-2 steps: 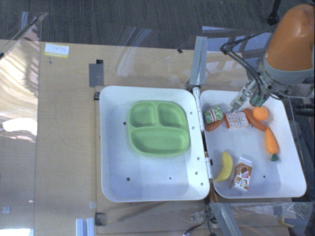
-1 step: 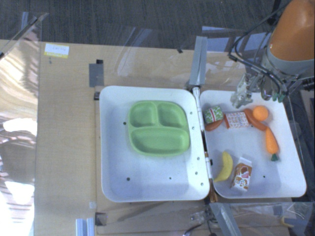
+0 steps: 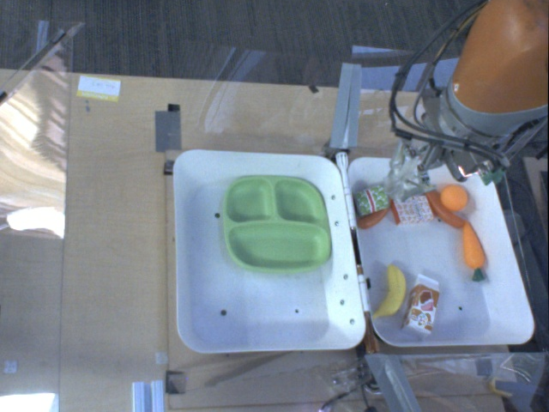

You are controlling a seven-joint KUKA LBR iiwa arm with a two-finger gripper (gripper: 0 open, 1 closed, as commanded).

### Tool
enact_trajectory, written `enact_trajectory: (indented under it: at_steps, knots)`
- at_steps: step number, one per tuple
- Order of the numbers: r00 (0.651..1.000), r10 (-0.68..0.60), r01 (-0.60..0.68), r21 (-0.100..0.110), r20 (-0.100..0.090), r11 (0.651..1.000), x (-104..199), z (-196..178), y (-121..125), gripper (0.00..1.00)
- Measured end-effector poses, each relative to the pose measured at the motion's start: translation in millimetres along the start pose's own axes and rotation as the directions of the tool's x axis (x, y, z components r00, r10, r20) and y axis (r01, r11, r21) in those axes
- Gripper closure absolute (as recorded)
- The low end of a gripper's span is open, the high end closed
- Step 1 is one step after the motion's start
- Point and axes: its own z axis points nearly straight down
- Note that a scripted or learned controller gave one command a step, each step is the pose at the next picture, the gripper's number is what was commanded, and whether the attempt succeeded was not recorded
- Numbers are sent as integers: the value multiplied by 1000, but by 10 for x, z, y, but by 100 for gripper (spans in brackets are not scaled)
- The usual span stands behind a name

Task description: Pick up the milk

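Left bin point(image 3: 197, 316) carries a green divided plate point(image 3: 276, 223), not relevant. Right bin point(image 3: 515, 316) is cluttered: green-labelled packet point(image 3: 372, 200) near the divider with a red-brown sausage-like item point(image 3: 374, 219) just below it, banana point(image 3: 394, 290) toward the front, and beside the banana the milk point(image 3: 421, 305), a small red and white carton lying tilted near the front wall. Further back: a red-print pouch point(image 3: 414, 210), an orange point(image 3: 454, 197), a carrot point(image 3: 473, 247). Gripper point(image 3: 407, 177) hangs over the back clutter, well apart from the milk; can't tell if the claw is apart or together. My read: bring it forward, centre over the carton, align across its narrow sides, keep off the banana.
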Motion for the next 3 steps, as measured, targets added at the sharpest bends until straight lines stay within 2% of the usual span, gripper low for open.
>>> enact_trajectory:
  at_steps: [1, 2, 3]
  knots:
    - [1000, -18, 18, 1, -4, 1000, 708, 636, -456, 100]
    - [996, -90, 90, 3, -2, 996, 937, 799, -1160, 100]
    - [887, -462, 462, -1, -1, 887, 510, 649, -792, 100]
